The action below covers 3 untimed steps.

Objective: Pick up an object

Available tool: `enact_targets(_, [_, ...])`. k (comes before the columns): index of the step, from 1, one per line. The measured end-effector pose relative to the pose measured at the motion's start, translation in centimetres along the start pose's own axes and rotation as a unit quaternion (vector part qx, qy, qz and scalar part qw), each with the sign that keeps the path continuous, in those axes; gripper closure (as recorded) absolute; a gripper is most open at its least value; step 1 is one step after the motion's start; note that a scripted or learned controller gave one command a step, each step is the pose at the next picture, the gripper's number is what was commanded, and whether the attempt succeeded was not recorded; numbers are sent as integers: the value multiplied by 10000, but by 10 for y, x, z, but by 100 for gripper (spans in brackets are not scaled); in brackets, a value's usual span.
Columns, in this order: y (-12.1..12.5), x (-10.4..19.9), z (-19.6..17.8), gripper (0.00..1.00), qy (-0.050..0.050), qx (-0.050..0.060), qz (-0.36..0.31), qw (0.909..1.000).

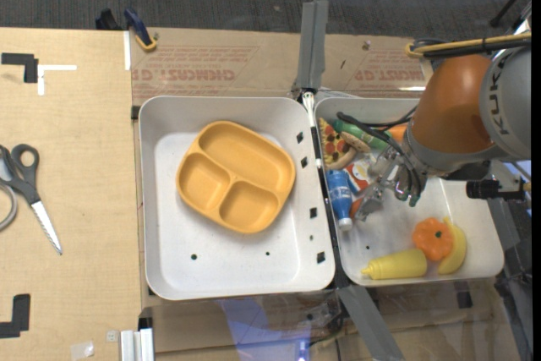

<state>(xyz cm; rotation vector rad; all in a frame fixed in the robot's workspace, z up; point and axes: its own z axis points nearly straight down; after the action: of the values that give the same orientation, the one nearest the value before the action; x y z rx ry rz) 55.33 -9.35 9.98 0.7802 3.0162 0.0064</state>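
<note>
In the right bin (482, 262), the gripper (372, 200) hangs low beside the blue bottle (340, 195); its claw state I cannot tell, perhaps slightly spread.

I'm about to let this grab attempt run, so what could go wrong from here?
1. The gripper hangs over crowded items at the right bin's left side, by the blue bottle, so it may pinch two things or none.
2. The bottle lies against the bin wall, which could block a finger.
</note>
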Motion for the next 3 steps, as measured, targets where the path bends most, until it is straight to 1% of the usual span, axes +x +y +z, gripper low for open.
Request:
enact_targets(1, [-6,9,0,0,0,-3,347,9994])
enact_targets(2, [-1,-5,1,0,51,25,417,9991])
enact_targets(3, [-2,-10,2,0,55,21,463,9989])
